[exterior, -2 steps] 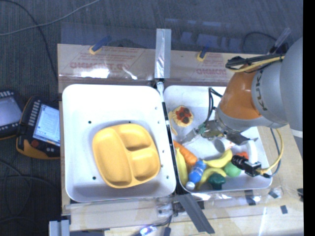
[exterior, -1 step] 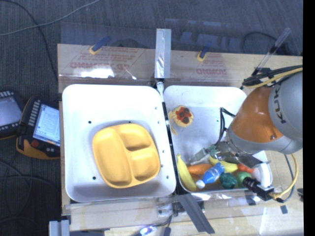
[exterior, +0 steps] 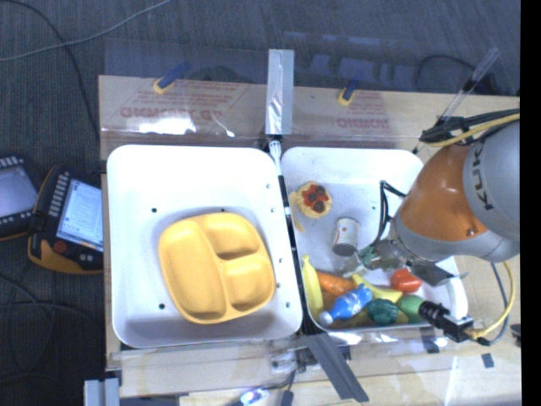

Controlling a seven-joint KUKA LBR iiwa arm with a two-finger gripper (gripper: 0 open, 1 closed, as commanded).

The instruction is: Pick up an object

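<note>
The right bin (exterior: 359, 166) holds a pile of toy foods along its near side: a yellow banana (exterior: 311, 288), an orange carrot (exterior: 335, 282), a blue bottle (exterior: 347, 304), a green piece (exterior: 383, 312) and a red piece (exterior: 404, 279). Farther back lie a round pizza-like disc (exterior: 313, 199) and a small grey cylinder (exterior: 344, 236). My gripper (exterior: 378, 257) hangs low over the pile, just right of the grey cylinder and above the carrot, under the arm's orange band (exterior: 437, 208). The wrist hides its tip.
The left bin (exterior: 135, 184) carries a yellow divided plate (exterior: 217, 265). A divider wall (exterior: 286, 227) separates the two bins. Cables (exterior: 461, 125) run by the arm at the right, and a handheld pendant (exterior: 68, 222) lies left of the bench.
</note>
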